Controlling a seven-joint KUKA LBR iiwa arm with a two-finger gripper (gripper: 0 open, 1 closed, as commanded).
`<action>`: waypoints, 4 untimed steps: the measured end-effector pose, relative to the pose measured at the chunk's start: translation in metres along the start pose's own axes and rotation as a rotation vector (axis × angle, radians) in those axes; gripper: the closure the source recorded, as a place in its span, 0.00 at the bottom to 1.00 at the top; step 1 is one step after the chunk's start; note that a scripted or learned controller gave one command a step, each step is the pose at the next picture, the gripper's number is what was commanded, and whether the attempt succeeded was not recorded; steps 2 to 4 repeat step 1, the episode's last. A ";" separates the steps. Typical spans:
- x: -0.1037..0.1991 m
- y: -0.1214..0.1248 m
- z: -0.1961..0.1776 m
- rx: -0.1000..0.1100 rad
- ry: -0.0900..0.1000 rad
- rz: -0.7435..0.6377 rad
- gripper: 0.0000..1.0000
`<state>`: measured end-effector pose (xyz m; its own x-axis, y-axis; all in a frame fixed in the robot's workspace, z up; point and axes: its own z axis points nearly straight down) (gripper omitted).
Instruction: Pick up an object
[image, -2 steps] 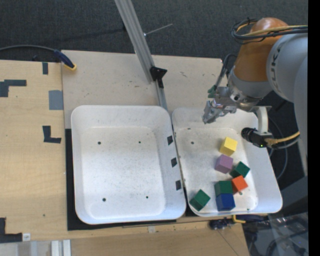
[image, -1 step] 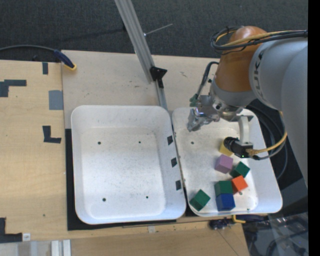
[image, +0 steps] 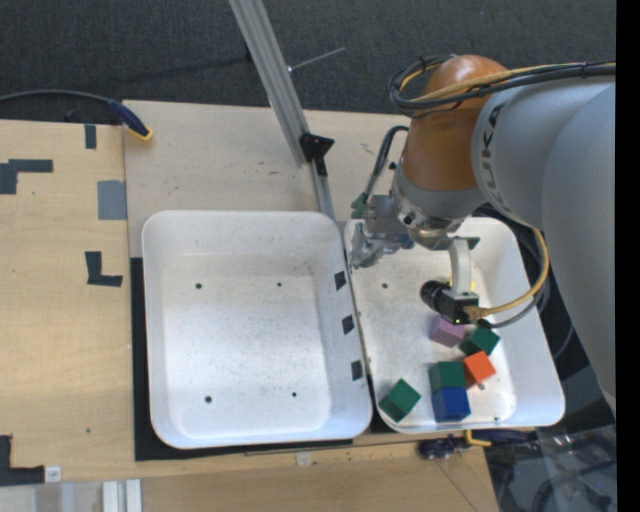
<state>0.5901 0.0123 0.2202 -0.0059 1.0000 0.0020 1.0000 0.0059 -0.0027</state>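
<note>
So the gripper (image: 368, 243) is parked over the far-left corner of the right bin (image: 400, 310), right by the wall it shares with the left bin (image: 240, 320), and honestly I can't tell how it's set from this angle, the wrist hides too much; nothing visible in it anyway. The stuff to grab is all bunched well away, at the near end of the right bin: a purple block (image: 446, 331), a small green block (image: 483, 342), an orange block (image: 480, 367), a green cube (image: 448, 377), a blue cube (image: 451, 403) and a dark green cube (image: 401, 398) sitting a bit apart. My guess is they're light, rigid little blocks, not fragile. I'd go for the dark green one, pinching two flat opposite faces, since it has room around it.
</note>
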 end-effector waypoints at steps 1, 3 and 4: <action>0.062 -0.012 -0.004 0.000 0.000 -0.003 1.00; 0.062 -0.012 -0.004 0.000 0.000 -0.003 1.00; 0.062 -0.012 -0.004 0.000 0.000 -0.003 1.00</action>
